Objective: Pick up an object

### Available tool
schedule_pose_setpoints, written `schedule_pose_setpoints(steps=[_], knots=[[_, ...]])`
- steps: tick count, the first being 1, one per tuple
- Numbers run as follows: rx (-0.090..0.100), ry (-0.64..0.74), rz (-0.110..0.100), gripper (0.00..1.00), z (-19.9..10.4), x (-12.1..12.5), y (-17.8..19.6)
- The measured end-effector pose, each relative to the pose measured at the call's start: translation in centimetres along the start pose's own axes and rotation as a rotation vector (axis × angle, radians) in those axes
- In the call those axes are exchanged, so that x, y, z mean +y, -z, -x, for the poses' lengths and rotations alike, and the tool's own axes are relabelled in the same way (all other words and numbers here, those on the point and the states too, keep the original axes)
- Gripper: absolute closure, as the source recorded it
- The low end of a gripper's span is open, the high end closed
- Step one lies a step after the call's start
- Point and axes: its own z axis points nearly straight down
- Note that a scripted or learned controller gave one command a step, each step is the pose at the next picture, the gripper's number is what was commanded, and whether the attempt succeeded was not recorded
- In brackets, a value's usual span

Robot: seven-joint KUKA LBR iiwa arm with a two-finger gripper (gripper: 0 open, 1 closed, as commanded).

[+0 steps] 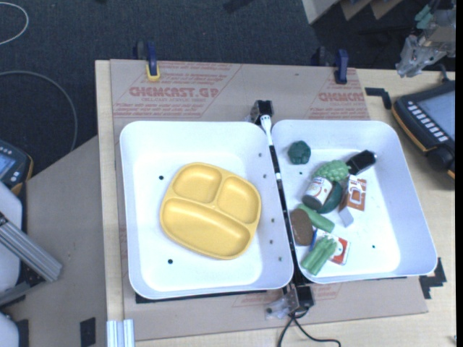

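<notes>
The gripper (425, 48) hung far up and to the right of the yellow tray (210, 210), well away from everything. It was too small and blurry to tell if it was open or closed, and it held nothing I could see.

The toys lay in the bin (405, 194) just right of the yellow tray. They were packed close. The can (319, 190), the broccoli (334, 170) and the red box (355, 194) touched each other, so a grab could slip, pinch two at once, or push one away. The dark green lump (299, 151) sat alone and looked easier.

There were two white bins, one yellow tray with three parts, about nine toys, and two blue clamps (152, 56).
</notes>
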Motion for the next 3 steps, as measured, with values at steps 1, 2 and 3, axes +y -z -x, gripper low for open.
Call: schedule_pose_setpoints(steps=[1,2,3], knots=[[-0.002,0.001,0.004,1.0,0.0,0.1,1.1],[-0.004,0.002,0.009,1.0,0.1,0.3,2.2],[-0.007,0.003,0.014,1.0,0.1,0.4,3.3]])
